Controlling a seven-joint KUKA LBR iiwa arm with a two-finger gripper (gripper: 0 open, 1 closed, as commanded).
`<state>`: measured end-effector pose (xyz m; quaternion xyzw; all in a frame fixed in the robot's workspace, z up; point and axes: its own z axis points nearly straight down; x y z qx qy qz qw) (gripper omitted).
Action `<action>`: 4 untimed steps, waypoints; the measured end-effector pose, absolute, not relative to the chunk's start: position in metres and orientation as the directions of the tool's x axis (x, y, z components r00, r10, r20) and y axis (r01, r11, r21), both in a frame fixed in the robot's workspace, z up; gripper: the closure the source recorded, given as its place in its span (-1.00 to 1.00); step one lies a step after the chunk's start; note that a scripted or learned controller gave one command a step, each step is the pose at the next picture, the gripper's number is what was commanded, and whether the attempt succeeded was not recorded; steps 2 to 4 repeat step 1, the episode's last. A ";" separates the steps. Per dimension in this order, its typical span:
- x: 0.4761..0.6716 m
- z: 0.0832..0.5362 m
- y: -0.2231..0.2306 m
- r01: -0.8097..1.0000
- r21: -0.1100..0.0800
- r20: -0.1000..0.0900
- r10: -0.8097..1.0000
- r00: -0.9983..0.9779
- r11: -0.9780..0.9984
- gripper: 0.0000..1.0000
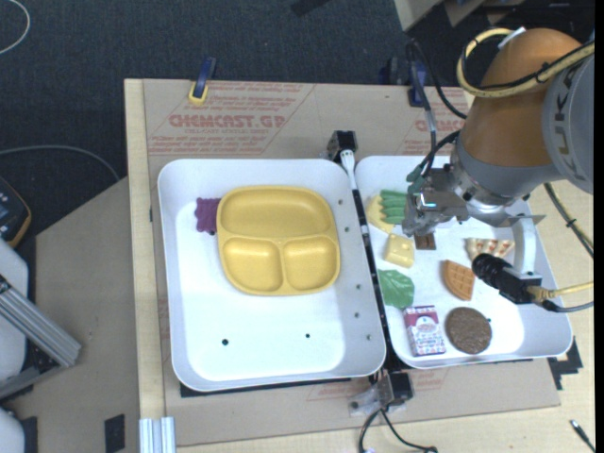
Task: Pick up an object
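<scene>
Several toy foods lay in the right white bin (552, 343). The grey two-finger gripper (422, 223) hovered low near that bin's far-left corner, above a pale yellow wedge (398, 251); its finger spacing was unclear. Judged mid-approach: descend, then close.

A small flat dark-brown rectangular piece (426, 242), possibly a toy chocolate bar though it is largely hidden, lies in the right-hand white bin (547, 343) directly beneath the gripper (421, 217), just right of a pale-yellow cheese-like wedge (398, 251).
</scene>
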<state>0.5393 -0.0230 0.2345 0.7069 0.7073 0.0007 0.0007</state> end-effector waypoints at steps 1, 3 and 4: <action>0.534 0.221 -0.018 1.000 -0.003 0.000 1.000 0.001 -0.001 1.00; 0.534 0.221 -0.018 1.000 -0.003 0.000 1.000 0.001 -0.001 1.00; 0.534 0.221 -0.018 1.000 -0.003 0.000 1.000 0.001 -0.001 1.00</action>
